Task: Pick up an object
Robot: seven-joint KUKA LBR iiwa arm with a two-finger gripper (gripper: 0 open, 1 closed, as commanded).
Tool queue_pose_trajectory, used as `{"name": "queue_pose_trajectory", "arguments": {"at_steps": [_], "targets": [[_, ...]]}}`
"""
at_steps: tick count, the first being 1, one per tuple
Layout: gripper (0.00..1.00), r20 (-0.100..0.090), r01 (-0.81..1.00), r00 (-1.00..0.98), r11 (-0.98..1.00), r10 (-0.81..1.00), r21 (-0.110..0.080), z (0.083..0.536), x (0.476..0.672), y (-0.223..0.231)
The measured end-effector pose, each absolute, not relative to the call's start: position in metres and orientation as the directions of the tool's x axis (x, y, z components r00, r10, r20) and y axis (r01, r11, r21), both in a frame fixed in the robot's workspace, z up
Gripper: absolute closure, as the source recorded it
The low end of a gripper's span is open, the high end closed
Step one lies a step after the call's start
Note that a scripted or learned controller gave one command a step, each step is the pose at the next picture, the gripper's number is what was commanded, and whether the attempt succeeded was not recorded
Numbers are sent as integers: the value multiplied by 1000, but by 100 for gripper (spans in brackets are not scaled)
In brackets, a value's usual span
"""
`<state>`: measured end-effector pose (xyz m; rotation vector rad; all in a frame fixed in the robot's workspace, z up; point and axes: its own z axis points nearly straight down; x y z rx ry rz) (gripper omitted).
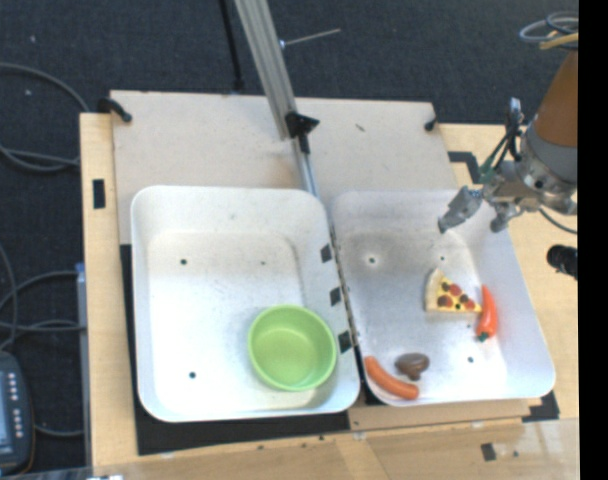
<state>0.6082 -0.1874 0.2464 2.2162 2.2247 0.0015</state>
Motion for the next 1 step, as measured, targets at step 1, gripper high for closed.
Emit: {"name": "queue_pose_trajectory", "arguments": {"at_steps": [1], "targets": [[0, -1, 1000, -4, 4, 1000, 1, 246, 608, -187]]}}
